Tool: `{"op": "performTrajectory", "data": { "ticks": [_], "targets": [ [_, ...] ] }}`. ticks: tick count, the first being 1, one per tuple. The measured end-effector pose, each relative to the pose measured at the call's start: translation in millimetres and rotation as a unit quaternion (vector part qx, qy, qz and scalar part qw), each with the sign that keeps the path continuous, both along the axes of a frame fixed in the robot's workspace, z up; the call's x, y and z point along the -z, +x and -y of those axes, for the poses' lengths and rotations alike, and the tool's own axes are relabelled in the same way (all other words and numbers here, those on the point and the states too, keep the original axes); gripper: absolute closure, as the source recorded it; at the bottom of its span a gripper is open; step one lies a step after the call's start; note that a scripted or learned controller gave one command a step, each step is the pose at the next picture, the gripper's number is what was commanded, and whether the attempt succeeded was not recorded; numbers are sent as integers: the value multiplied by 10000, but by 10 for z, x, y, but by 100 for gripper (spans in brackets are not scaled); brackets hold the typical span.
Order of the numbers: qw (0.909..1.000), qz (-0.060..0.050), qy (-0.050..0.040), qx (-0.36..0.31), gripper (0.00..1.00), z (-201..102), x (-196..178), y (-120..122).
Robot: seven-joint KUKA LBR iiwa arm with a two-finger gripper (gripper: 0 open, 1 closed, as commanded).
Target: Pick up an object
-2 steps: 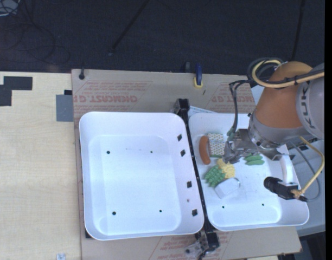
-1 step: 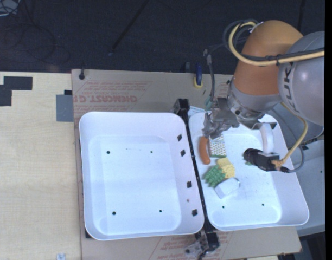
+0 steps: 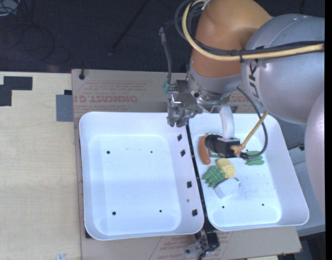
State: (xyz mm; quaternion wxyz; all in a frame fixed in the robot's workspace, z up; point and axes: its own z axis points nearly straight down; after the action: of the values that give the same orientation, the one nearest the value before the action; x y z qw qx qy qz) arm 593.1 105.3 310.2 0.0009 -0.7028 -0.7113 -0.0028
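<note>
Camera view: jaws over the divider at the bins' far end, aperture unreadable; pre-grasp, I judge — next needs a shift to the orange piece [image 3: 204, 149] in the right-hand bin [image 3: 266, 216], then descent.

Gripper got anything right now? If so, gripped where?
Nothing visibly held. The gripper is at the far inner corner of the right bin; the orange sausage, corn and white block lie loose in it.
</note>
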Motion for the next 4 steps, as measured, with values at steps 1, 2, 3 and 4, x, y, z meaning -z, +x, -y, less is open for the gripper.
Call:
{"op": "performTrajectory", "data": {
  "ticks": [1,2,3,4],
  "targets": [
    [10000,14,-29,71,100,506,-794,-240],
    [9999,-64,-30,76,100,588,-383,-1000],
    [10000,50,-7,28,100,31,-1771,-899],
    [10000,-5,-16,26,100,-506,-2305,-1183]
  ]
}}
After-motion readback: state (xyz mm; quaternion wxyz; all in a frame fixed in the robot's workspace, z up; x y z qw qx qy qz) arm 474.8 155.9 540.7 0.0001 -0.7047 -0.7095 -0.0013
